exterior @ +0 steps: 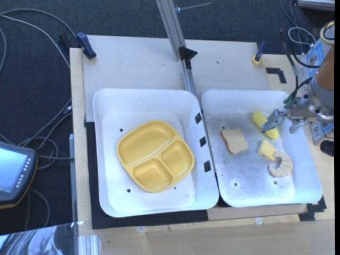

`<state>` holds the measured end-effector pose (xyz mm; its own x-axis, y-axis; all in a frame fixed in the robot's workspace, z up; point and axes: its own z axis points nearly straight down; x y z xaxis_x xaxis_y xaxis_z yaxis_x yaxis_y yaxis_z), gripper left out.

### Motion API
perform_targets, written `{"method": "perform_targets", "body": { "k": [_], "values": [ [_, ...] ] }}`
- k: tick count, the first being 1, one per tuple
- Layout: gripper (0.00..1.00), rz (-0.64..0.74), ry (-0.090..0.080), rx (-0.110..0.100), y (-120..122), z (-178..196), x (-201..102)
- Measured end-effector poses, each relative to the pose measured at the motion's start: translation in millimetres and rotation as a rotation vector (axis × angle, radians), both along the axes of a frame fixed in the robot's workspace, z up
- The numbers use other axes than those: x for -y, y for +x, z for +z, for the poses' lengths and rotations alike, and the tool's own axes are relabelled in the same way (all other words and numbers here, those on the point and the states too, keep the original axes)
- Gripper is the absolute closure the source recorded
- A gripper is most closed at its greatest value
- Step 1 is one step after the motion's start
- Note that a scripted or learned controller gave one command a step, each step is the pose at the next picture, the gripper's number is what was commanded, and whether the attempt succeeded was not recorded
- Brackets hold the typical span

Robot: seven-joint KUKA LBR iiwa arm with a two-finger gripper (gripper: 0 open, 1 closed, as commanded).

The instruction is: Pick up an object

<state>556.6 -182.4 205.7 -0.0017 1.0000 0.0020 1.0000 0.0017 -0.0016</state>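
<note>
A grey robot arm is reaching in over the right bin [303,193], its gripper [275,120] hovering at a yellow corn piece [264,124] near the bin's far right edge, so it seems to be lining up a grasp and next needs to lower and close. Whether it is gripping anything cannot be told. That bin is also holding a bread slice [234,141], a cheese wedge [266,149] and a pale ring-shaped piece [280,165], while the left bin [106,110] is holding a yellow divided plate [154,155].
</note>
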Motion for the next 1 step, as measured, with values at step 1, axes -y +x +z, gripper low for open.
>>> {"method": "perform_targets", "body": {
  "k": [1],
  "values": [
    [0.00, 0.000, 0.000, 0.000, 0.0, 0.0, 0.0]
  ]
}}
